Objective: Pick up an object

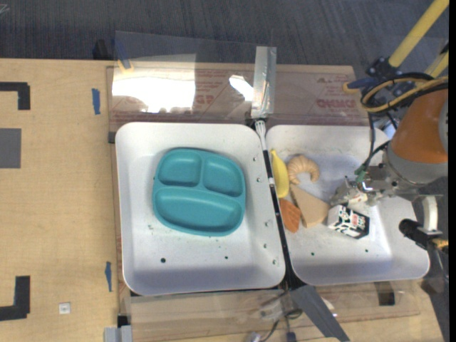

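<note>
Several objects lie in the right bin [399, 255]. A yellow banana-shaped piece [279, 174] rests along its left wall, with a tan croissant [304, 167] beside it. Below them sit an orange piece [290, 215] and a tan wedge [311, 206]. A black-and-white patterned item [350, 221] lies near the bin's middle. My gripper [354, 194] hangs low over the bin, just above and touching close to the patterned item, right of the wedge. Nothing is seen between its fingers.
The left bin [135, 255] holds a teal divided plate [199, 190]. A clear plastic sheet [185, 84] and cardboard stand behind both bins. Yellow and blue cables [399, 80] hang at the right, by the arm's orange band [425, 128].
</note>
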You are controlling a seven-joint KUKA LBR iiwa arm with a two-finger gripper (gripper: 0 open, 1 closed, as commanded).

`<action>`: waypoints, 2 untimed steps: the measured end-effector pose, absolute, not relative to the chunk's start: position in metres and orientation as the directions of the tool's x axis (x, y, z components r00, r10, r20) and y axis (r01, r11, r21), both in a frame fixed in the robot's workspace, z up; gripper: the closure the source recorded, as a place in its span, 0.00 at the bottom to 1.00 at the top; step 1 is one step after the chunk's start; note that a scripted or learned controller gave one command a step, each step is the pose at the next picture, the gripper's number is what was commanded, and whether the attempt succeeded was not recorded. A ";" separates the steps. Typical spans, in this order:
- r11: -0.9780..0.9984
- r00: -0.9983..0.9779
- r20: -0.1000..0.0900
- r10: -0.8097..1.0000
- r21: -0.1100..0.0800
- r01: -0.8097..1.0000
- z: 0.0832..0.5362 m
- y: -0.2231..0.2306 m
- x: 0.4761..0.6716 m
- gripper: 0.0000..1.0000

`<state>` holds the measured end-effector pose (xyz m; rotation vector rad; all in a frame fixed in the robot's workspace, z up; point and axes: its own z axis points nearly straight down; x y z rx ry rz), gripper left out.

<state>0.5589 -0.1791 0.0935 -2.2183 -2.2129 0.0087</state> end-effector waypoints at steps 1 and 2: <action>0.000 0.000 -0.001 1.000 0.005 1.000 0.109 -0.179 0.564 1.00; 0.010 -0.010 0.002 1.000 0.011 1.000 0.215 -0.089 0.577 1.00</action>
